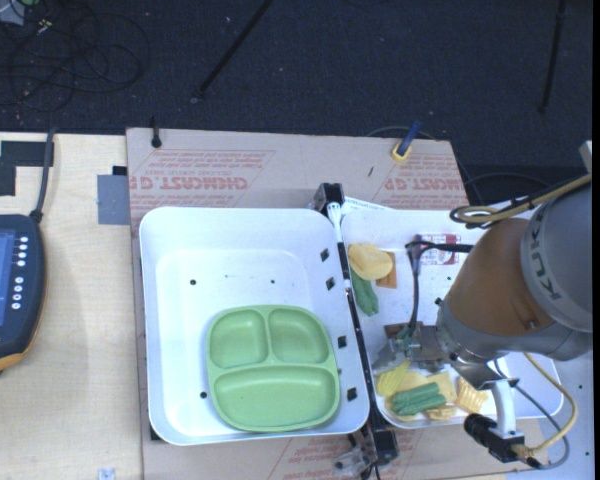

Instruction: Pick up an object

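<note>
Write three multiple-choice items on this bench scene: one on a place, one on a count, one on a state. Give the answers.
1. Where does the green divided plate lie?
A. left bin
B. right bin
C. on the cardboard

2. How many compartments does the plate have?
A. two
B. three
C. five

3. How does the plate sit?
A. flat, open side up
B. upside down
C. leaning on the bin wall

Answers: 1 A, it rests on the floor of the left bin. 2 B, two small wells above one long well. 3 A, its wells face the camera.
</note>
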Robot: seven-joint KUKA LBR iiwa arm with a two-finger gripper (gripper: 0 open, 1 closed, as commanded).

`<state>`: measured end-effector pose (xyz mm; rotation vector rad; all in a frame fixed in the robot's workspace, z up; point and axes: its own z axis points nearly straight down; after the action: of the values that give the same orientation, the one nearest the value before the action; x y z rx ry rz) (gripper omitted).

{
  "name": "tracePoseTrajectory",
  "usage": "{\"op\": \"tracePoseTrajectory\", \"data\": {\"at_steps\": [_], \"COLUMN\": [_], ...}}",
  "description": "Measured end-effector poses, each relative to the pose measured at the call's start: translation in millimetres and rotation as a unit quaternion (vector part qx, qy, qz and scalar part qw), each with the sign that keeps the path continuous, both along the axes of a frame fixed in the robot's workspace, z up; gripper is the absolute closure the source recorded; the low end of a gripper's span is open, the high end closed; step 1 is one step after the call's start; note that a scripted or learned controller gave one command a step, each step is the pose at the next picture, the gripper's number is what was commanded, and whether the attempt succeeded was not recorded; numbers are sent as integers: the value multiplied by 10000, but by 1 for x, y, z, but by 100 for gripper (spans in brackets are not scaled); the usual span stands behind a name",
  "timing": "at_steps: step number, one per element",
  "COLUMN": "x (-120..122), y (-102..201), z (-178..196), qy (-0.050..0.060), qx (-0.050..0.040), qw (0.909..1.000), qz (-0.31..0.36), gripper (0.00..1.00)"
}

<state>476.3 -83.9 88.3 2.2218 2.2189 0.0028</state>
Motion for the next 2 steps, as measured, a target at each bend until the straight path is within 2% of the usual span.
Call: {"op": "tracePoseTrajectory", "data": {"at_steps": [1, 2], "x": [59, 49], "y": [-2, -5], "z": [-1, 0], "qy": [15, 7], "qx": [6, 6], "qw": [10000, 10000], "qz": [18, 6], "gripper": [0, 0]}}
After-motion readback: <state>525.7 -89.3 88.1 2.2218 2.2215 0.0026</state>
